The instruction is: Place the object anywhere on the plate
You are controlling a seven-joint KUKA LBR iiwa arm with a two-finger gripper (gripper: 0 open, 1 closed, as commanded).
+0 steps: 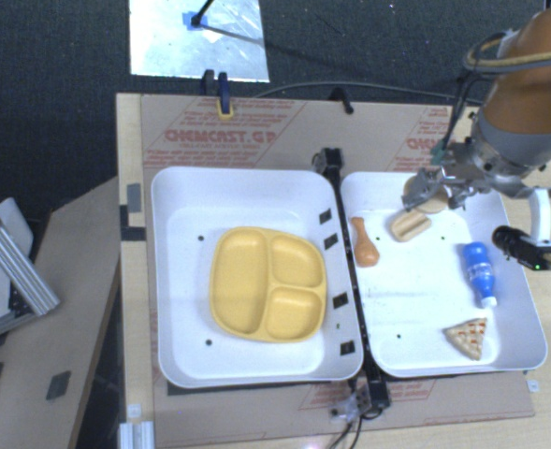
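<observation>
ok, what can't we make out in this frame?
- Tool, camera view: fingers blurred and masked by the wrist; contact with the bread roll unclear.
- Arm: cut off by the right and top edges.
- Blue bottle: label too small to read.

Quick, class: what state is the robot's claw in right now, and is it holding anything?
Claw: low over the right bin, just above the tan bread roll; open or closed cannot be told, and nothing is seen in its grip.

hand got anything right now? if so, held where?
Cannot be told. The hand sits low over the upper end of the tan bread roll in the right bin, but the view does not show the roll between its fingers.
</observation>
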